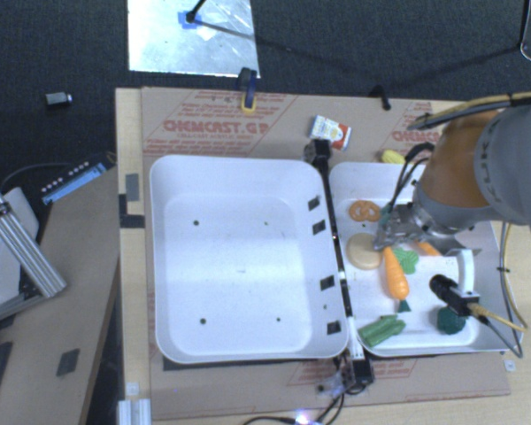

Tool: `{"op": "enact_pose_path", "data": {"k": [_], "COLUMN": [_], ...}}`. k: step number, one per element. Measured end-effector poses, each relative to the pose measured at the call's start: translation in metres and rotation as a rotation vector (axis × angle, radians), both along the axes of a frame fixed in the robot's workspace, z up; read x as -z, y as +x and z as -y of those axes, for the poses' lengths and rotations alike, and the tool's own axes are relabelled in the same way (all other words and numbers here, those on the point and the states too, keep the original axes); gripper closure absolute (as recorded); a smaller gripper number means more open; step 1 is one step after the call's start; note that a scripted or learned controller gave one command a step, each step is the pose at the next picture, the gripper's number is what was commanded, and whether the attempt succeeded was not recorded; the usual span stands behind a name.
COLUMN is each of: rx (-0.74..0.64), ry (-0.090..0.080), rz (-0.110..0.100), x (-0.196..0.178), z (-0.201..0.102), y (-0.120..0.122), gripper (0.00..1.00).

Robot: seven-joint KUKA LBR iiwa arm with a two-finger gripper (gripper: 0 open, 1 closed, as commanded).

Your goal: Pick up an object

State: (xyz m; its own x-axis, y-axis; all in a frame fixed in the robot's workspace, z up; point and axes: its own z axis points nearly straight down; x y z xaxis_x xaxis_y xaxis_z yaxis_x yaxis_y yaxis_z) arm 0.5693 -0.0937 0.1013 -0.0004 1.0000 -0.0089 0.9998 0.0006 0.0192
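Bench, right white bin (363,177): gripper (391,235) low over the toys, grip state unreadable; carrot (396,274) just below it, long axis running away toward the near rim.

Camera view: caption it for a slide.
KUKA arm's gripper low in the right bin, above a toy carrot and beige disc.

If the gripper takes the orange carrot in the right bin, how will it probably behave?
The carrot looks like smooth moulded plastic, so probably stiff, light and rather slippery. Its round, tapered body may roll or slide out of a two-finger grip. Neighbours lie close, so pushing it would likely move them.
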Motion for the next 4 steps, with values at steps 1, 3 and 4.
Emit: {"op": "enact_pose_path", "data": {"k": [1,3,4], "rx": [-0.007,-0.011,-0.012], "ry": [0.011,0.011,0.012], "rz": [-0.015,-0.016,-0.012], "x": [-0.088,-0.112,-0.132], "z": [-0.046,-0.161,-0.252], "y": [-0.060,-0.061,-0.018], "gripper": [1.00,1.00,1.00]}}
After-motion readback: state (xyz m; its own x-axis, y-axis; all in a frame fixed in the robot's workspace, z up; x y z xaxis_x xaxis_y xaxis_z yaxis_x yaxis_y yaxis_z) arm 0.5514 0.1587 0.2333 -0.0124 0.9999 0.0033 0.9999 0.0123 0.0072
